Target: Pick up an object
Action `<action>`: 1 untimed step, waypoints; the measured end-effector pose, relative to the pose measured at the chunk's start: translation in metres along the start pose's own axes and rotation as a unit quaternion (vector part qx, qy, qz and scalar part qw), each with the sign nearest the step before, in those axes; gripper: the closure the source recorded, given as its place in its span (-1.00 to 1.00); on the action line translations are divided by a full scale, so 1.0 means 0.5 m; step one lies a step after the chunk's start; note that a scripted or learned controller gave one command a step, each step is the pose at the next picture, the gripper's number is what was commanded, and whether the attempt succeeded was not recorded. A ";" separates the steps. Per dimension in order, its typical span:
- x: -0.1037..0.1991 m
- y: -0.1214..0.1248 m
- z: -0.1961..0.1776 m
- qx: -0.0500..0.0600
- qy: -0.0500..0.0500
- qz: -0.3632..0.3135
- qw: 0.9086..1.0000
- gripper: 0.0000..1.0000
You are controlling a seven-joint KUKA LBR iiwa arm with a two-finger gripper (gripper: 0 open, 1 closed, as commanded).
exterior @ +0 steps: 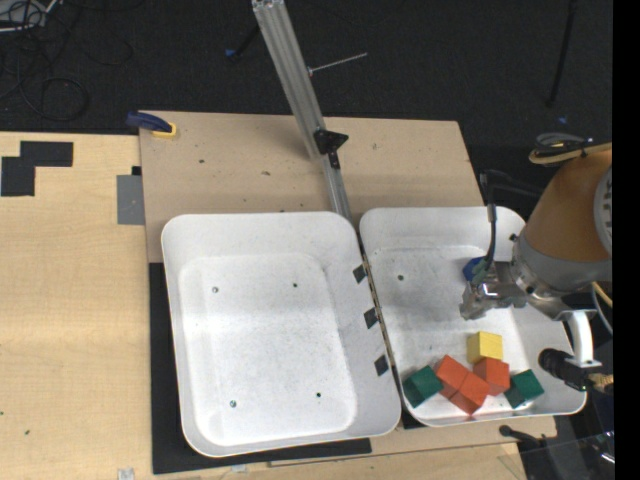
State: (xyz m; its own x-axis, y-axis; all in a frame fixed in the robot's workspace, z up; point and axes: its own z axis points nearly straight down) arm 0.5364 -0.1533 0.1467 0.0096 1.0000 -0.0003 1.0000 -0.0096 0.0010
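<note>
Gripper (pixel 480 298) hangs over the right bin (pixel 420 230), just above the yellow block (pixel 486 346). Can't tell whether it's apart or together. Orange blocks (pixel 472 380) and green blocks (pixel 422 382) sit beside the yellow one.

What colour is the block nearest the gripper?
Yellow block, just below the gripper, in the camera view.

Two white bins (pixel 265 268) sit on a pale wood bench (pixel 70 298). At the right bin's five o'clock lie a yellow block (pixel 487 346), orange-red blocks (pixel 472 380) and green blocks (pixel 422 383).
</note>
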 end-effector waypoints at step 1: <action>-0.006 0.001 -0.084 0.000 0.000 -0.004 1.000 1.00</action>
State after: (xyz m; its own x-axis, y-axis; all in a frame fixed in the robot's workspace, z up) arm 0.5366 -0.1565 0.1890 0.0017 1.0000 -0.0005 1.0000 -0.0017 0.0018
